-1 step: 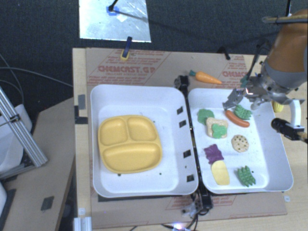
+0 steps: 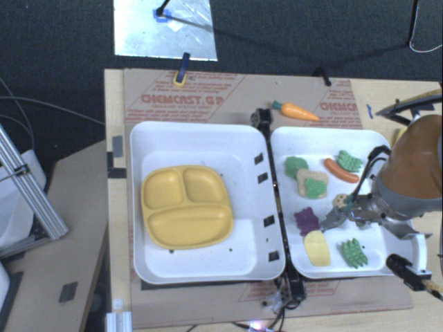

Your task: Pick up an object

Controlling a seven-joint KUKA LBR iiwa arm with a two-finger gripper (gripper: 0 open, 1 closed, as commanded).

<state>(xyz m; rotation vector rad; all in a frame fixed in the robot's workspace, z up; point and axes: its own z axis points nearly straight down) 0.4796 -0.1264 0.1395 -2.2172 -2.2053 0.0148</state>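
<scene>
Nearest the bench's front edge, in the right bin (image 2: 280,185), a yellow piece (image 2: 318,247) lies close to the front wall and a green spiky piece (image 2: 354,253) sits just beside it toward the front right corner, leaving little room between them and the rim. The gripper (image 2: 332,220) hangs low over the bin's middle, its tip just above the yellow piece and beside a purple piece (image 2: 306,219); the tip is small and blurred, so whether it is spread or pressed together cannot be told, and nothing can be seen pinched in it. The arm (image 2: 415,171) covers the bin's right side and hides what lies under it. A small speckled piece (image 2: 340,200) sits just beside the wrist. Farther back lie a tan and green piece (image 2: 313,183), a green lump (image 2: 296,164), an orange sausage (image 2: 341,171) and a green leafy piece (image 2: 349,160), packed close together.

The left bin (image 2: 201,133) holds a yellow tray (image 2: 185,206) with open floor all round it. Beyond the bins, a carrot (image 2: 295,111) lies on the bench near the back edge.
</scene>
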